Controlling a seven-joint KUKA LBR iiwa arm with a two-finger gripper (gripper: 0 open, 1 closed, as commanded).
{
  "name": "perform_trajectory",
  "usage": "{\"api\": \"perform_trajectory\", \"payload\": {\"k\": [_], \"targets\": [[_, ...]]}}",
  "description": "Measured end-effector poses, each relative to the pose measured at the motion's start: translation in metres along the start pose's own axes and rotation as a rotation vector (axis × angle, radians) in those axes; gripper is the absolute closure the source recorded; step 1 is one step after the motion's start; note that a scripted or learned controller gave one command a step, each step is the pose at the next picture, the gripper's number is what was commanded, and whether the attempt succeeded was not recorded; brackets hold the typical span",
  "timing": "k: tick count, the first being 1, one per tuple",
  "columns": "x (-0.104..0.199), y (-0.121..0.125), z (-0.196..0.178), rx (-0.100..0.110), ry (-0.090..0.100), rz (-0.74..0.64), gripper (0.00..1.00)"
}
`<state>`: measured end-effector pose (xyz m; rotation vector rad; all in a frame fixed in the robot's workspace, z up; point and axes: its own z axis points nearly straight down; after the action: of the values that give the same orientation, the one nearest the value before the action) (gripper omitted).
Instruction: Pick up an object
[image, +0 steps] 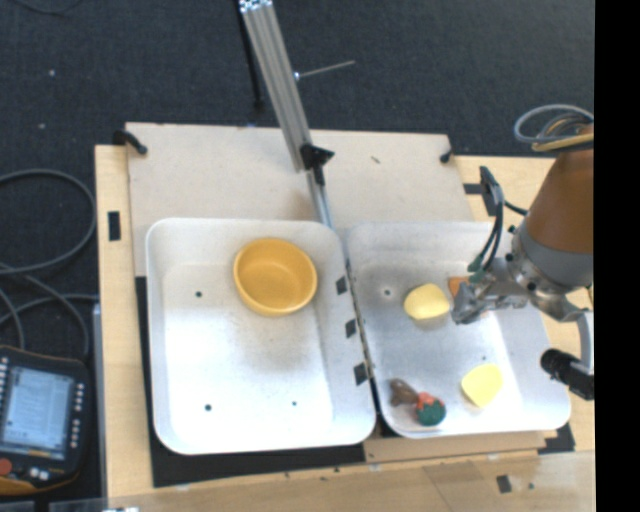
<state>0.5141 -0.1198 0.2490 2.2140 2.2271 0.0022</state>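
My gripper (468, 306) hangs over the right bin (400, 250), just right of a pale yellow rounded lump (427, 302). A small orange piece (456, 286) peeks out beside the gripper's left side. Nearer the front of that bin lie a yellow wedge-shaped block (481, 385) and a small toy of brown, green and red (420, 402). A yellow bowl (275, 275) sits upright in the back of the left bin (200, 400).
A slanted aluminium pole (285, 95) rises from a mount between the bins at the back. Cables and a tablet-like pendant (35, 405) lie on the floor to the left. The bench edge runs along the front.
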Motion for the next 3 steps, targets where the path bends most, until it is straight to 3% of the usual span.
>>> {"api": "perform_trajectory", "payload": {"k": [3], "targets": [[0.151, -0.02, 0.01, -0.001, 0.002, -0.002, 1.0]]}}
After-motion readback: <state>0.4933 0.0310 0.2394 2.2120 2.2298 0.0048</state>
